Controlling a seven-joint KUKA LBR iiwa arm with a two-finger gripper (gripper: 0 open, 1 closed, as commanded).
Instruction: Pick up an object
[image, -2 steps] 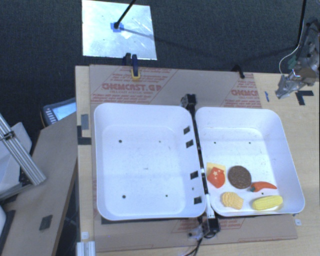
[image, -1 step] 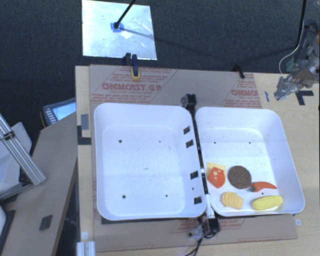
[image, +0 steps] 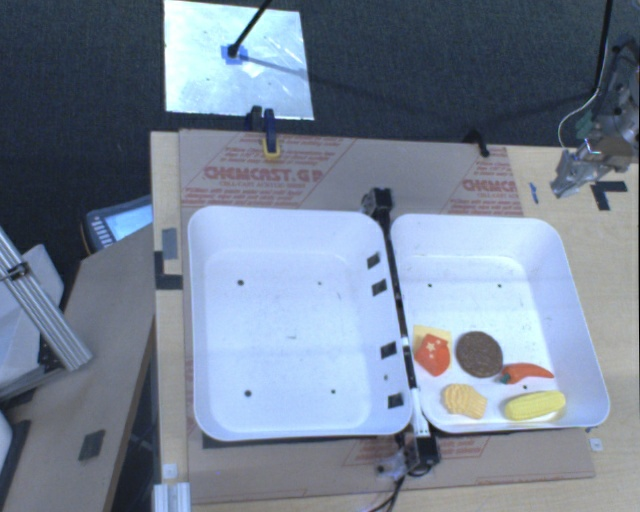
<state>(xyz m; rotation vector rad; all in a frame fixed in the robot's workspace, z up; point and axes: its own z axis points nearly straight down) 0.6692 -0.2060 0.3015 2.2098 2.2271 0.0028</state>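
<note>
Nothing is picked up yet. The arm's claw (image: 578, 172) hangs beyond the far right corner of the shallow white right-hand bin (image: 560, 300); its state I cannot tell. The round brown disc (image: 479, 353) lies in that bin's near end among other toys.

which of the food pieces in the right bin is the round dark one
The brown disc, in the middle of the cluster. It is a flat, dark circle; the others around it are yellow, red or orange, and none is round.
</note>
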